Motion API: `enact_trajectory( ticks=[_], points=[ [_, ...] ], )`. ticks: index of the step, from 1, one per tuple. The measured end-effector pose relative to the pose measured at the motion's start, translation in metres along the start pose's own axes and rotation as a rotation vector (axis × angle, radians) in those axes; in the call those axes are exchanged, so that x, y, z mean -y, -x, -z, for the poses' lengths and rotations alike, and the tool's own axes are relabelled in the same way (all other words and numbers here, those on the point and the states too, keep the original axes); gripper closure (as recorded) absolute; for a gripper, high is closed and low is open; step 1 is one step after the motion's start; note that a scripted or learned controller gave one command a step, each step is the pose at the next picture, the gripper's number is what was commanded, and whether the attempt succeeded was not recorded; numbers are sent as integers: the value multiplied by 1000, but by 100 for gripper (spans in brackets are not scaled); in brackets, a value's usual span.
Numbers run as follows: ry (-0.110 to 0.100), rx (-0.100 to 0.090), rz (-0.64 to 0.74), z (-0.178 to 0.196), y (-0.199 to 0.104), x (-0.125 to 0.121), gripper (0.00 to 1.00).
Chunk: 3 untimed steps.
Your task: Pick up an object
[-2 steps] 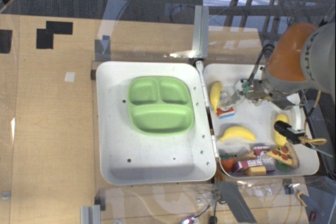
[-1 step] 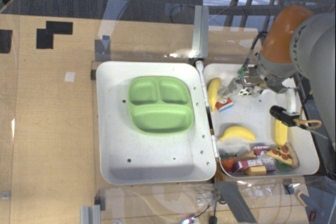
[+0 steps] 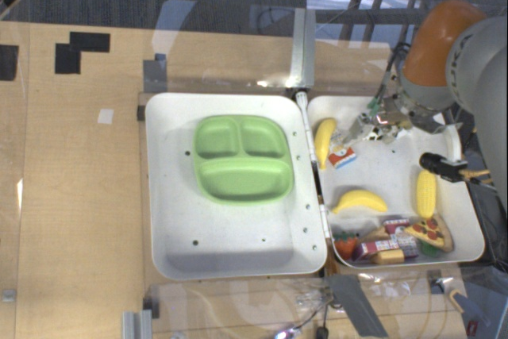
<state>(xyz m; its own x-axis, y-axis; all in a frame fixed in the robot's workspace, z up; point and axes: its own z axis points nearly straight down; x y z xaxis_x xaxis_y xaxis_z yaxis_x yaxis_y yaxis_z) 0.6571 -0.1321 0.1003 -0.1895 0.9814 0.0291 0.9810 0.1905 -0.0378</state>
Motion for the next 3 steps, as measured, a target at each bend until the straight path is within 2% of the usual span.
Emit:
enact_trajectory(
  ticks=[1,2,3],
  points=[
    [5,26,-7,13,15,4,100],
    [8,43,-204,-1,-6,-1,100],
    [-8,-1,-29,0,40,1,100]
  ],
)
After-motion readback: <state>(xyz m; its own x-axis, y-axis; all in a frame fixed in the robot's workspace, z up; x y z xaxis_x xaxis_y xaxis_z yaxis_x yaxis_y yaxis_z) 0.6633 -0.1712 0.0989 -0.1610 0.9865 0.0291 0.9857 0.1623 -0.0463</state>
